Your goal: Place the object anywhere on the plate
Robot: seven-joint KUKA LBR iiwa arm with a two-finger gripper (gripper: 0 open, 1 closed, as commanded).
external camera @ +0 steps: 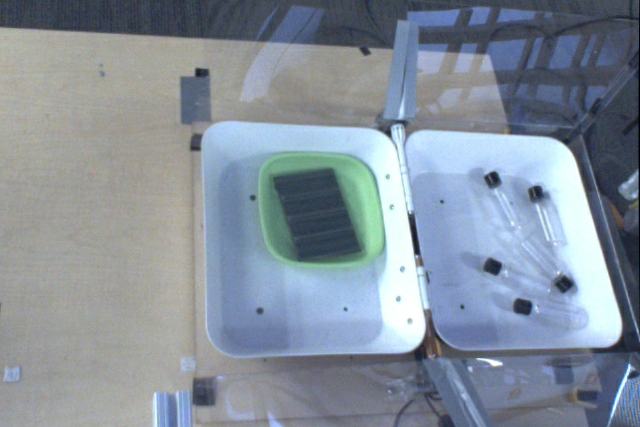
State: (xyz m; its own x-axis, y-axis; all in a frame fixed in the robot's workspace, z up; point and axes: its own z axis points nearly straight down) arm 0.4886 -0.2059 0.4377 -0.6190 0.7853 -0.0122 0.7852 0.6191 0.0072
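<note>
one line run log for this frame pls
left bin: green plate holding dark ribbed block | right bin: five clear black-capped vials loose, off plate

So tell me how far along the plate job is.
Done, by the look of it: a dark ribbed block lies flat on the green plate in the left bin. In hand: nothing visible at this moment. Left: perhaps nothing for that piece; five clear vials with black caps lie loose in the right bin, apart from the plate. Whether they count too, I cannot tell.
</note>
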